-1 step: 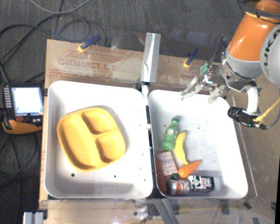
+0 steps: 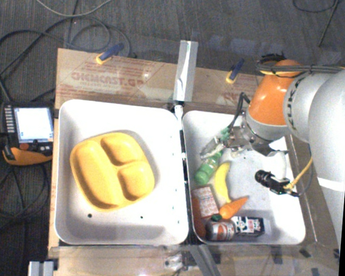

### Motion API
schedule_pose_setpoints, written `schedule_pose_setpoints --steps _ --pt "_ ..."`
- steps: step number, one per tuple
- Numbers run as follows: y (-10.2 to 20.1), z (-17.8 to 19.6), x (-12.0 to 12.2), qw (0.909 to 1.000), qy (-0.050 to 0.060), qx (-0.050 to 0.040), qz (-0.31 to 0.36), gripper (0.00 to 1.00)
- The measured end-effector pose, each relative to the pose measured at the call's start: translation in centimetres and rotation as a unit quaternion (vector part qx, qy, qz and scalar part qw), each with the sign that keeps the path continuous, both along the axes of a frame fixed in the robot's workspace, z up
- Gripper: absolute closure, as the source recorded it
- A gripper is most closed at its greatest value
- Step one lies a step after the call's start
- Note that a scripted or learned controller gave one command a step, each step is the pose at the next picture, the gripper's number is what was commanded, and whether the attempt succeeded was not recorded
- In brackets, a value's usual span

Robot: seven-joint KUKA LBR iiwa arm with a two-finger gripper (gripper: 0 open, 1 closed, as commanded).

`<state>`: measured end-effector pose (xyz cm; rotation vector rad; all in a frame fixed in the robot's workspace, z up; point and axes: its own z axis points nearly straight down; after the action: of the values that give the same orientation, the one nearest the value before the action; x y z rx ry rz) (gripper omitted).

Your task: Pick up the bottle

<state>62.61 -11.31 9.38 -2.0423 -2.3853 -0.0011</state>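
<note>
**Robot hand poised at the green bottle, grasp not yet made**

A fixed overhead camera looks down on a wooden worktop (image 2: pixel 123 79) carrying two shallow white bins side by side. The left white bin (image 2: pixel 64 215) holds a yellow plastic divided plate (image 2: pixel 114 170). The right white bin (image 2: pixel 290 232) holds the clutter: a small green plastic bottle (image 2: pixel 206 171) lying tilted near the bin's left wall, a yellow banana (image 2: pixel 221 182) just beside it on the right, an orange carrot (image 2: pixel 232 207) below the banana, a brown flat packet (image 2: pixel 203 202), a dark can (image 2: pixel 219 230) and a black-and-white carton (image 2: pixel 250 225) along the near wall.

The grey arm with its orange band (image 2: pixel 270 101) reaches in from the right. Its metal two-finger hand (image 2: pixel 219 144) sits at the bottle's upper end, close enough to seem to touch the cap. Whether the hand is released or clenched cannot be told, as its tips blur into the bottle's top. Nothing is visibly held.

The step in hand appears to be the final approach. Next, the hand likely needs to straddle the bottle's body, close firmly and lift straight up, avoiding the banana crowding it.
</note>
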Motion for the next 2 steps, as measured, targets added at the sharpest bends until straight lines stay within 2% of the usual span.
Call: schedule_pose_setpoints --steps 1,2 --pt "-0.1 0.9 0.0 1.0 0.001 0.0009 -0.001 1.0" --pt "5.7 12.4 2.3 0.9987 0.0 -0.0017 -0.051 1.0"
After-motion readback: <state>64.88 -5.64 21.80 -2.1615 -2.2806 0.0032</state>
